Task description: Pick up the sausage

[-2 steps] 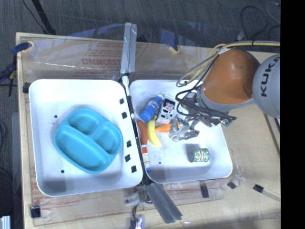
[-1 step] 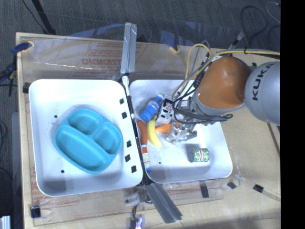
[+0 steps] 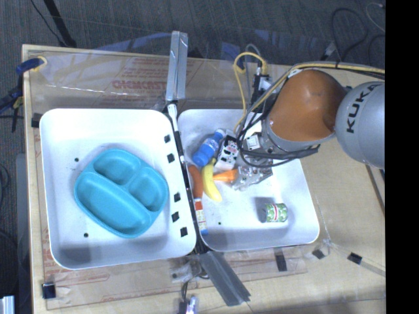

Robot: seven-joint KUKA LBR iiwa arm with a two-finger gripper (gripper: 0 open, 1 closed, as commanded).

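The sausage (image 3: 194, 179) is a reddish-brown stick lying along the left wall of the right bin (image 3: 298, 231), partly hidden by a yellow banana (image 3: 211, 182). My gripper (image 3: 247, 177) hangs low over the middle of that bin, under the orange wrist band. It is to the right of the sausage, with the banana and an orange carrot (image 3: 226, 174) between them. The carrot's right end lies close against the gripper. Nothing can be seen held in it.
A blue bottle (image 3: 205, 150) lies at the back of the pile. A green can (image 3: 272, 212) rests on its side near the right bin's front. A blue divided plate (image 3: 121, 191) sits in the left bin (image 3: 59, 136). Cables loop behind the wrist.
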